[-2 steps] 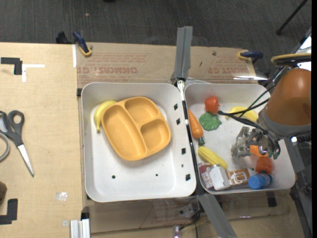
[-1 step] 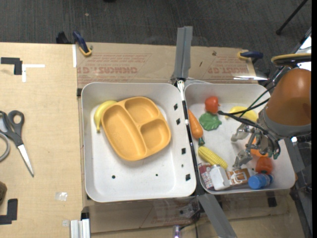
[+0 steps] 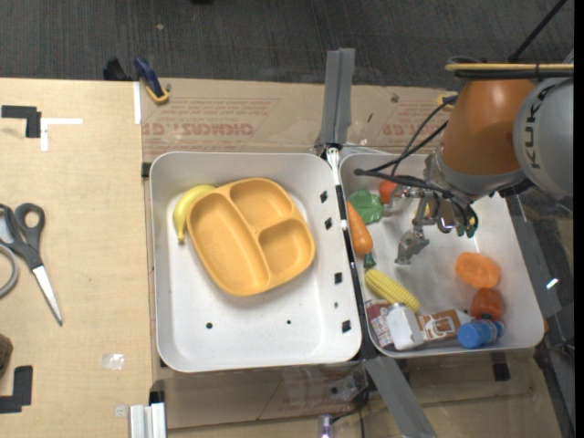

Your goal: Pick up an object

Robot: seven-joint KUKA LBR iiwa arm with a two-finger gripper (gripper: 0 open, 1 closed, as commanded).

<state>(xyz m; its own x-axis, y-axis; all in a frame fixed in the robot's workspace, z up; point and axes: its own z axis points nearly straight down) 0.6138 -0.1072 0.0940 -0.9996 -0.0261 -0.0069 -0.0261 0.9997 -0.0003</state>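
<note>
The gripper [image 3: 412, 247] hangs over the right bin [image 3: 511, 340], fingers narrow, holding nothing; corn cob [image 3: 391, 288] lies nearer.

Even, bright light falls from overhead; the white bins [image 3: 182, 336] glare mildly; my arm [image 3: 484, 126] throws a soft shadow beneath; focus is fairly sharp, slightly grainy toward the dark floor [image 3: 274, 16].
</note>
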